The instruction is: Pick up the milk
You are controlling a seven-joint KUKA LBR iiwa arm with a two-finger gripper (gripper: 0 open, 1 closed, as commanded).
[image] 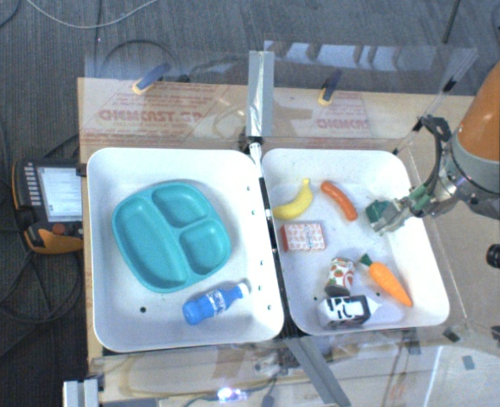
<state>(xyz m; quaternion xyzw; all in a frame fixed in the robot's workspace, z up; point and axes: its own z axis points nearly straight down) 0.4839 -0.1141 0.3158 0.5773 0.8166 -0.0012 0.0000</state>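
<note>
The arm (486, 134) enters from the right edge of the camera view, its orange band high at that edge and the grey wrist section just below it. From the wrist the limb slants down and to the left. The gripper (384, 215) sits at its end, greenish, pointing left and slightly downward. Nothing shows between its tips.

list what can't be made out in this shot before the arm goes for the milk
- Gripper, camera view: too small and blurred to tell open from shut.
- Milk: label print too small to read; the strawberry carton beside it may touch it, unclear.
- Arm: cut off by the right edge.
</note>
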